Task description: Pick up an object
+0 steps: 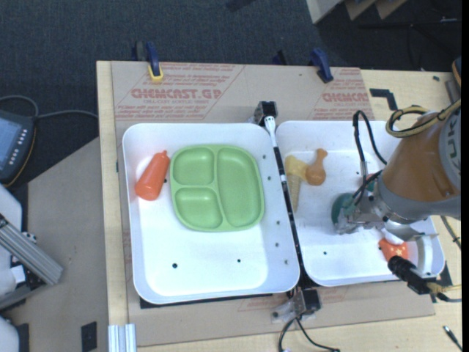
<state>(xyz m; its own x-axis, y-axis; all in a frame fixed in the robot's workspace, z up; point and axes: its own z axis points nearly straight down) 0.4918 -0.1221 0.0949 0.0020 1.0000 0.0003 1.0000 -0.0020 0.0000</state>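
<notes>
Two shallow white plastic bins side by side on a cardboard-covered tabletop (220, 86), clamped at the far edge by blue clips. In the left bin (212, 270): a light green three-compartment plastic tray (218, 187) lying flat near the far half, and just beside its left edge, apparently touching it, an orange carrot-shaped plastic toy (152, 176), tilted with its narrower end toward the far side. In the right bin (330, 262): a pale yellow and tan duck-like toy figure (308, 169) near the far left corner, close to the wall shared with the left bin; a dark green rounded object (342, 207) near the bin's middle; a small orange piece (393, 249) near the right side, partly hidden under the arm. Grey arm with orange-brown band (418, 171) reaching in from the right, bent low over the right bin, black cables looping above it. Tool (350, 221) down at the dark green rounded object, touching or just beside it; too blurred and crowded to tell whether clenched, released, or grasping anything. Duck-like figure well apart from the tool, untouched.
</notes>
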